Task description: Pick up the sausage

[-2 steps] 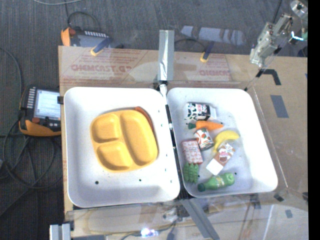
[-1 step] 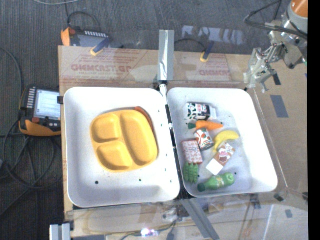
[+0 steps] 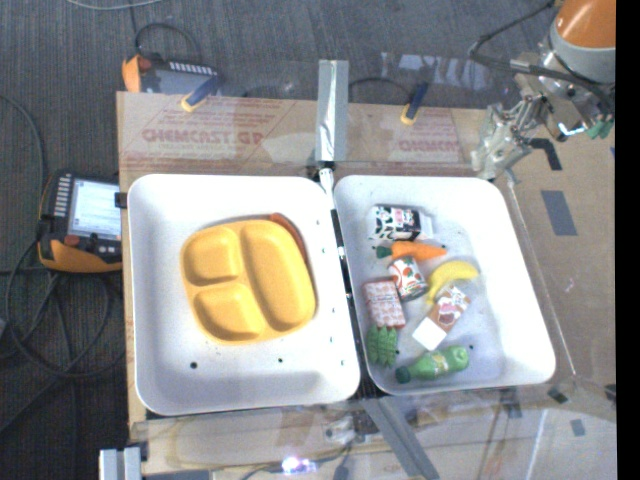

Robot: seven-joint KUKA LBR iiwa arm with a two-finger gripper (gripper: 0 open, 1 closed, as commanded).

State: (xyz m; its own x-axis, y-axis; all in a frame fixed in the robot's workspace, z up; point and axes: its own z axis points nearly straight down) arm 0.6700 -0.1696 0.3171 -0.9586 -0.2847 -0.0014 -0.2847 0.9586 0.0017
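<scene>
Sausage (image 3: 288, 225) peeks from under the yellow tray (image 3: 250, 278); arm (image 3: 585, 13) hovers outside the right bin (image 3: 520, 268), far corner, fingers (image 3: 495, 151) spread unclear.

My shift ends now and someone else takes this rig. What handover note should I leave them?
End effector: beyond the right bin's far right corner, with nothing visibly held.
Sausage: probably the reddish-brown sliver at the yellow plate's far right edge in the left bin, mostly hidden.
Done: nothing yet.
Left: cross to the left bin, grasp the sausage, lift it.
</scene>
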